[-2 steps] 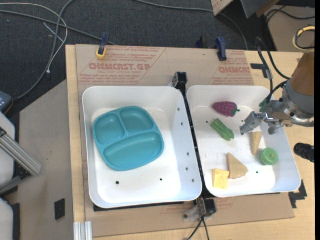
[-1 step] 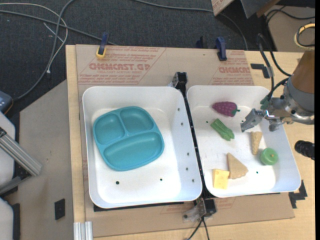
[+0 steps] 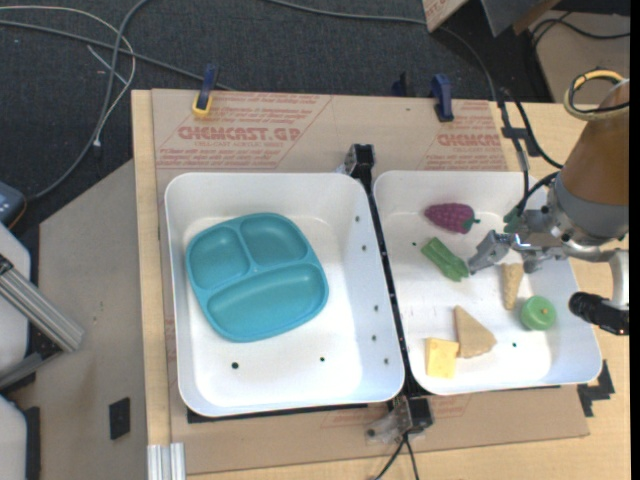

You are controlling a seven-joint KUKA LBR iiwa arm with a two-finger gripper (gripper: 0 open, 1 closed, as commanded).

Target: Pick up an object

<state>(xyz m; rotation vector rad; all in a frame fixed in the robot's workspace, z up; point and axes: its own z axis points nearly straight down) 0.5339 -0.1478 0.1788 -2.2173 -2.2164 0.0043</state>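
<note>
plainly, the pale wedge-shaped piece of toy food [image 3: 513, 286] lay in the right white bin [image 3: 570, 368], just below the two-finger gripper [image 3: 510, 251]; whether that claw was wide or narrow, i could not tell. crowded by a green round toy [image 3: 538, 313] and a green pod-shaped toy [image 3: 444, 259], a grasp risked glancing off or nudging a neighbour instead.

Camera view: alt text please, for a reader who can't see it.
A grey arm reaches from the right, its claw low over the right bin among toy foods: purple grapes, a green pod, a green round piece, a yellow block and tan wedges. The left bin holds a teal divided plate.
</note>
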